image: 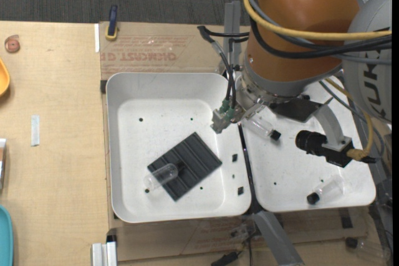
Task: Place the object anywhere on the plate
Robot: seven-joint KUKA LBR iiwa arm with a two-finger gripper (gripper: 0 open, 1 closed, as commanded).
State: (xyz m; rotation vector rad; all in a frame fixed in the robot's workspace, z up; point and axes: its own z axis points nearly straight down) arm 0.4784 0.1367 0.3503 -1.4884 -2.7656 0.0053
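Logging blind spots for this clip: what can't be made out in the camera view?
- Hand: small and crowded by cables under the orange wrist; open or shut can't be told.
- Right bin: its upper part is hidden by the arm.
- Clear tube on the black plate in the left bin: transparent, so its outline is faint.
- Clear tubes in the right bin: too small for details.

I see big letters "KU" on the grey arm (374,71). Red print on the cardboard (149,50) is upside down; I can't read it.
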